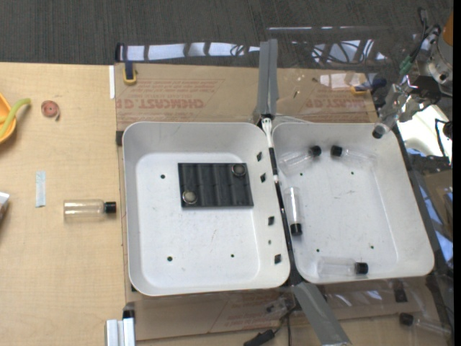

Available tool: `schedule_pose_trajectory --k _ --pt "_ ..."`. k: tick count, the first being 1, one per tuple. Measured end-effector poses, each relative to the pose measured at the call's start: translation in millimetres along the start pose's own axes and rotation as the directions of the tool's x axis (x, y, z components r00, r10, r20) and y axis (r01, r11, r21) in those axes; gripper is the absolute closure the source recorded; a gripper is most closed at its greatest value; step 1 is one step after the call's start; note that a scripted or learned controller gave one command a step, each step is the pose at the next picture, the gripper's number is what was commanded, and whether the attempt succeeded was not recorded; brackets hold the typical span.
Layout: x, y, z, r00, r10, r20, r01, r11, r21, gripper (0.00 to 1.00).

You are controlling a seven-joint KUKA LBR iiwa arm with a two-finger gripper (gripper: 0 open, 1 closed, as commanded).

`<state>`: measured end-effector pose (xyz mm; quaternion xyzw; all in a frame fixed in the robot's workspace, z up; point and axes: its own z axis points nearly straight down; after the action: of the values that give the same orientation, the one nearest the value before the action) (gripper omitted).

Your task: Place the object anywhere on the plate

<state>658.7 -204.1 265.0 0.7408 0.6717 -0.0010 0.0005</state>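
The dark ribbed plate point(215, 185) lies flat in the left white bin point(144, 265), with bare floor all around it. Four clear plastic vials with black caps point(294, 209) lie in the right white bin point(403, 258). Another clear vial point(88, 208) lies on the wooden table point(57, 280). The claw point(380, 130) hangs over the right bin's far corner; I cannot tell if it is open.

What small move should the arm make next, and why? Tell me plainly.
Probably swing the gripper inward and down over the nearest vial. The gripper sits at the far corner of the right bin, the vials lie loose in that bin, and the plate waits in the left bin.
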Motion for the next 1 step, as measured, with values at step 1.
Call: schedule_pose_trajectory --k 1 --pt "40.9 -66.1 64.4 0.995 -0.099 -0.002 0.099 0.995 0.003 1.00"
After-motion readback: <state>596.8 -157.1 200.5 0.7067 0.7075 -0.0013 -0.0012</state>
